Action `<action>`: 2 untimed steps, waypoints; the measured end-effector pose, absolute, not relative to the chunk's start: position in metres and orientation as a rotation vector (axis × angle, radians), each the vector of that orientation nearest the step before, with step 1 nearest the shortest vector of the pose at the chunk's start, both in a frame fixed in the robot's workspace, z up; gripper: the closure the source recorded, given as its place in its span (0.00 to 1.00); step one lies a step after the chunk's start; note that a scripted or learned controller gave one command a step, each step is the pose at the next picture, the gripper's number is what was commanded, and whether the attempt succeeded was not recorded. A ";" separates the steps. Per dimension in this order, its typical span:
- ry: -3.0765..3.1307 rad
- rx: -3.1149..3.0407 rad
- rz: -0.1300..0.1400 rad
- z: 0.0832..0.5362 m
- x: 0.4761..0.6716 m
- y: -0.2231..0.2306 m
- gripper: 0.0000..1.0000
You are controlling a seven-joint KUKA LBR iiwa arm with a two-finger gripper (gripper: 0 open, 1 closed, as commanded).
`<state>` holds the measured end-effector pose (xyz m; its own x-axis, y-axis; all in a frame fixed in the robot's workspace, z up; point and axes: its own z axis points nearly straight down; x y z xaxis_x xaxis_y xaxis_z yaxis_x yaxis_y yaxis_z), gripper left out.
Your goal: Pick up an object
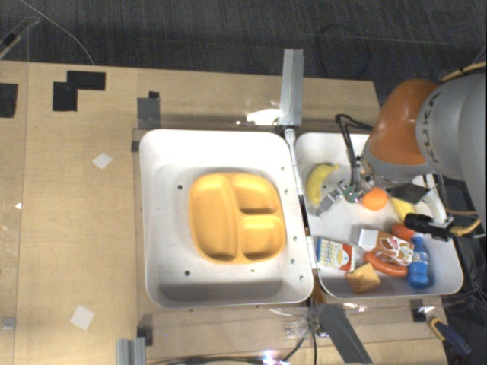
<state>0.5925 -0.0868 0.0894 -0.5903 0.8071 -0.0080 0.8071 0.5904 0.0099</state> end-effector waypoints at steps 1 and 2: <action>2.784 1.400 0.013 0.104 0.597 -0.087 1.00; 2.785 1.400 0.013 0.104 0.596 -0.086 0.00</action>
<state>0.5963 -0.0863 0.1036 -0.5965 0.8024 -0.0183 0.8022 0.5968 0.0183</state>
